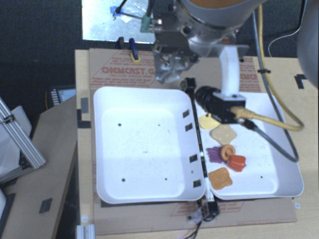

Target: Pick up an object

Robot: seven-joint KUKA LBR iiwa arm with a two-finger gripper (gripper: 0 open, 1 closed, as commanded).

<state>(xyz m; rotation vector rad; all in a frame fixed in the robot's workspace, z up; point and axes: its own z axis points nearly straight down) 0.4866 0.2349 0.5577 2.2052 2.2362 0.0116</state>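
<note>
Several small toy foods lie in the right bin (pixel 266 148), near its left wall: a yellow piece (pixel 207 121), a cream slab (pixel 224 133), a purple item (pixel 215 155), an orange ring (pixel 228 151), a red piece (pixel 237 163) and an orange chunk (pixel 220 178). My gripper (pixel 171 69) hangs high over the far rim of the left bin (pixel 144 148), well away from the toys. It looks metallic and blurred, and nothing shows beneath it.
The two white bins sit side by side on a cardboard sheet (pixel 124 69), joined by a black-clipped divider (pixel 197 143). A blue and yellow clamp (pixel 133 50) stands at the sheet's back edge. The yellow cable (pixel 271 121) crosses the right bin.
</note>
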